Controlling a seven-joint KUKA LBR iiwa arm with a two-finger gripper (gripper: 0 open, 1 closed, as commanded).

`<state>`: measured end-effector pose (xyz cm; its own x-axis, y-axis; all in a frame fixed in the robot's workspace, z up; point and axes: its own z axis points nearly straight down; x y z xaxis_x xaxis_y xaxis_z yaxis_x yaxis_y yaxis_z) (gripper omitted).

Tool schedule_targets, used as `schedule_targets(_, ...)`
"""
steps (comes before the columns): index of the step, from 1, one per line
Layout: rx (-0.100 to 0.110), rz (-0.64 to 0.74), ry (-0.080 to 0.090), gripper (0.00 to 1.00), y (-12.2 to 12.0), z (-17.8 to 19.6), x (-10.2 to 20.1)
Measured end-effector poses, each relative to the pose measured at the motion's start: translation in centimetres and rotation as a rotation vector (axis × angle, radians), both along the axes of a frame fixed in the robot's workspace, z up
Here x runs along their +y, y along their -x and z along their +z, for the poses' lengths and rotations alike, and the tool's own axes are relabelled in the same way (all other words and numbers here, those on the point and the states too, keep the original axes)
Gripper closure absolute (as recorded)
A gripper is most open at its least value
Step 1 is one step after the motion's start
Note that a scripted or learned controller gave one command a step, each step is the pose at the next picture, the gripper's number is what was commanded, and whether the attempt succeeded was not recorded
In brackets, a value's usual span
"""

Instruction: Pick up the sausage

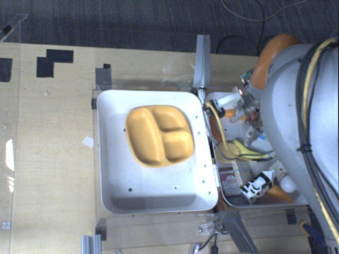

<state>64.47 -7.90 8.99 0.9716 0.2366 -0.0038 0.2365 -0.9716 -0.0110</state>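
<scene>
Sausage (213, 126) lies just left of the gripper (244, 110) in your right bin (231, 200); gripper state: can't tell.

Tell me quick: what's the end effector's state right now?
End effector: low over the right bin, among its clutter; open, closed or holding something cannot be told.

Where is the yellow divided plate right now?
The yellow divided plate lies in the left white bin, toward its upper middle, left of the cluttered right bin where the arm reaches in.
</scene>
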Motion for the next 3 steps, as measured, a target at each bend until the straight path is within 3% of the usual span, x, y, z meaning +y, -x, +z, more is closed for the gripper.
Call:
schedule_targets(1,0.001,-0.032,0.008,0.00,-1.0,4.5,-4.2)
schedule_targets(2,0.004,0.057,0.006,0.00,-0.2,0.4,-1.9)
schedule_targets(3,-0.012,0.042,0.009,0.00,-1.0,-0.2,-0.2)
